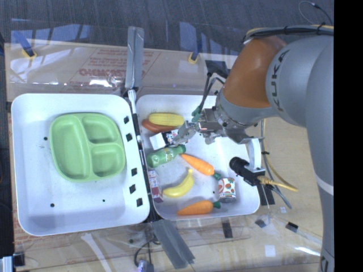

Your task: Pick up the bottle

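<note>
The arm [283,78] covers the right bin's [241,211] far right corner, and its bulk runs out of frame at the right. The gripper [182,134] hangs low over the bin's left half, just above the bottle [164,155]; how far it is open cannot be told, and nothing shows in its grasp. The green bottle lies on its side by the divider, near the corn [165,119], two carrots [197,164] and a banana [179,186]. The left bin [28,208] holds a green tray [88,146]. Both sit on a bench under clear sheeting [68,67], with dark floor [170,4] beyond.
</note>
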Available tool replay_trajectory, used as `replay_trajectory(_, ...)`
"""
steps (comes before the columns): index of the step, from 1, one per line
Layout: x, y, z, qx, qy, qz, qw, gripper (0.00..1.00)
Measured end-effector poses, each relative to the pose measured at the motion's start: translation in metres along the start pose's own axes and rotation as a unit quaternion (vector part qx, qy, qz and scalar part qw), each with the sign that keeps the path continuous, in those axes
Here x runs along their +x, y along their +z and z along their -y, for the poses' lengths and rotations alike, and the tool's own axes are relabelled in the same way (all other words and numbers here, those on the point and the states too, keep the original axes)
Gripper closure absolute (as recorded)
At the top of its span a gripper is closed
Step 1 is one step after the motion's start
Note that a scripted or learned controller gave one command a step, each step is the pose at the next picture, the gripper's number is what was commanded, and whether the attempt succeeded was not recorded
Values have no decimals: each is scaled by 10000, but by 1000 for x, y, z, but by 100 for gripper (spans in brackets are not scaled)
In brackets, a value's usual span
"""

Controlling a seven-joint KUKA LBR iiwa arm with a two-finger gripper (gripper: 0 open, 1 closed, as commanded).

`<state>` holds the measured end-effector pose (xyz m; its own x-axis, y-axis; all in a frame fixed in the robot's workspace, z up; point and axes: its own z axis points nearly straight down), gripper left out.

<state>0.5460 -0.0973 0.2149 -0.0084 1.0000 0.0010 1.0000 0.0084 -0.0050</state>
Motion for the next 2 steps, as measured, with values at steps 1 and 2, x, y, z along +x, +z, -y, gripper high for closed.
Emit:
replay_trajectory(1,-11,106,6,-26,309,0,9995,0)
replay_trajectory(2,-13,124,-74,-4,533,3,9986,0)
